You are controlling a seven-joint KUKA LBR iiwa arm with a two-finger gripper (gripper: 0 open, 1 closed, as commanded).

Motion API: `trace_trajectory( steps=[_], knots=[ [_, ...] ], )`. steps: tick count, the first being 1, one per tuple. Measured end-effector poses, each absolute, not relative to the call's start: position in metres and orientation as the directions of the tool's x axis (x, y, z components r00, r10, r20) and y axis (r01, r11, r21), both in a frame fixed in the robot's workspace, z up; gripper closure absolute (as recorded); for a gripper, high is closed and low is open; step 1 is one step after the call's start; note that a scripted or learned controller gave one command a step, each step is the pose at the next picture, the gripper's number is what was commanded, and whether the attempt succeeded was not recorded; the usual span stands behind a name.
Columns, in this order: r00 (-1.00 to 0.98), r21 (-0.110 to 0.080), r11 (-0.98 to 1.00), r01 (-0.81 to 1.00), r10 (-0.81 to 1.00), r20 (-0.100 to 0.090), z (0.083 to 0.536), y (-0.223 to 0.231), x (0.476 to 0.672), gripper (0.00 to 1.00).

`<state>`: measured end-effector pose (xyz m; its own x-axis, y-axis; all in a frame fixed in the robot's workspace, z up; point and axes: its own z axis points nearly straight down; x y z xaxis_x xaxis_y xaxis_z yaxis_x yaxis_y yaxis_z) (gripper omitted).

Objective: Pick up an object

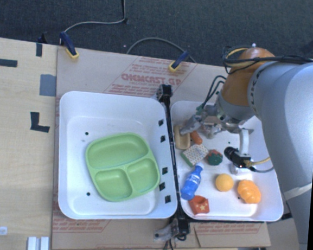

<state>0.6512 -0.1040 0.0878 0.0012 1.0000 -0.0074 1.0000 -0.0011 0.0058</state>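
Observation:
My gripper [197, 128] hangs low over the far left part of the right bin [266, 213], its fingers spread open. Just below it lies a small orange-red piece [197, 137], not gripped. A tan block [182, 140] sits to the left of that piece, against the bin wall. In front of it lie a checkered green-and-white pad [195, 153] and a dark green lump [214, 158]. Nearer the front are a blue bottle [191, 182], a red object [199, 205], a yellow ball [224, 182] and an orange fruit [249, 191].
The left bin [73, 109] holds a green divided plate [123, 166]. A black divider with clips [167, 144] runs between the bins. A black part with a cable [236, 156] hangs from the arm over the right bin. The grey arm [293, 117] covers the bin's right side.

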Motion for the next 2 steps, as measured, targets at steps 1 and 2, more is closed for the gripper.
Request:
trace_trajectory(
  steps=[1, 2],
  knots=[
    [0.001, 0.006, -0.001, 1.000, 1.000, -0.004, 0.0875, -0.1008, 0.6444, 0.00],
    [-0.001, 0.007, 0.001, 1.000, 1.000, -0.001, 0.0873, -0.1034, 0.6386, 0.00]
  ],
)
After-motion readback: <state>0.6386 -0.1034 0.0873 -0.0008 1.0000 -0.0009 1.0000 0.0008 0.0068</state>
